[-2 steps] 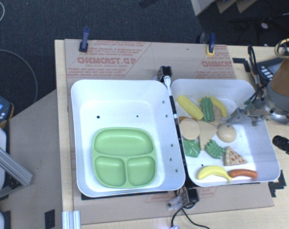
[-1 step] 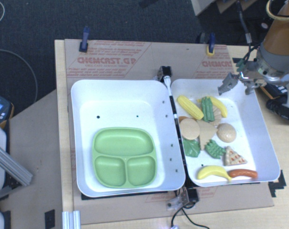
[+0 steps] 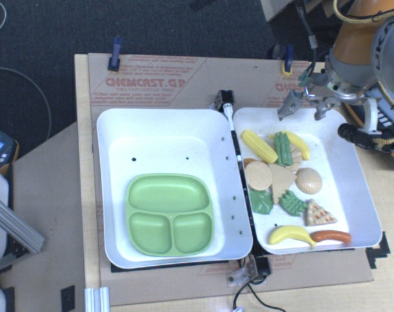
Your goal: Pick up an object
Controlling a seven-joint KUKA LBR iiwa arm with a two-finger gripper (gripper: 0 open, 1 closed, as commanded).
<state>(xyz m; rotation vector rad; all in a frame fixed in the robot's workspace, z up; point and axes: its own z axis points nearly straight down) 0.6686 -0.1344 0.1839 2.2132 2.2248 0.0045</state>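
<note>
The right bin (image 3: 359,174) holds several toy foods: a corn cob (image 3: 259,146), a green pickle (image 3: 284,148), a small banana (image 3: 298,145), a round bun (image 3: 259,174), an egg-like ball (image 3: 308,181), green leafy pieces (image 3: 291,203), a pizza slice (image 3: 317,212), a yellow banana (image 3: 291,235) and a red sausage (image 3: 330,236). My gripper (image 3: 305,108) hangs over the bin's far edge, above and beyond the foods. Its two fingers stand spread apart with nothing between them.
The left bin (image 3: 112,174) carries a green divided plate (image 3: 170,213). Two blue clamps (image 3: 114,54) (image 3: 287,58) hold the cardboard base at the back. Cables run near the arm at the upper right.
</note>
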